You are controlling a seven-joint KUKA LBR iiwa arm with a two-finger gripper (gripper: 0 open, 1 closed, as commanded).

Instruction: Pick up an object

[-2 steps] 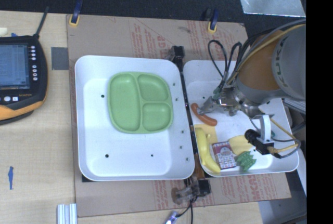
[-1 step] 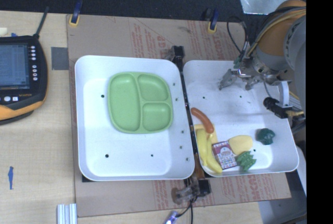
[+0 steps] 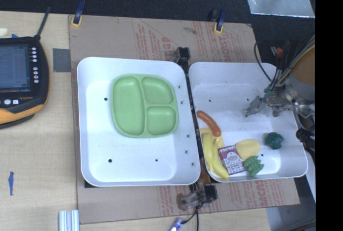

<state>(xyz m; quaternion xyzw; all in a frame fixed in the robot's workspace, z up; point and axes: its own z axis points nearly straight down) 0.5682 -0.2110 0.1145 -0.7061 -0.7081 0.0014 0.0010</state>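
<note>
Gripper (image 3: 256, 108) hanging over the right bin (image 3: 230, 72), fingers spread and gripping nothing.

Toy food is lying along the bin's near side: hot dog (image 3: 209, 123), banana (image 3: 211, 157), broccoli (image 3: 253, 165). The hot dog is probably light, firm and smooth; gripping across its middle looks safest.

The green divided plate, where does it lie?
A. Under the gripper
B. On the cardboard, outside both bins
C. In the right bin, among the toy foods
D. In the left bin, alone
D: the green divided plate lies flat inside the left bin, with no other object in that bin.
</note>
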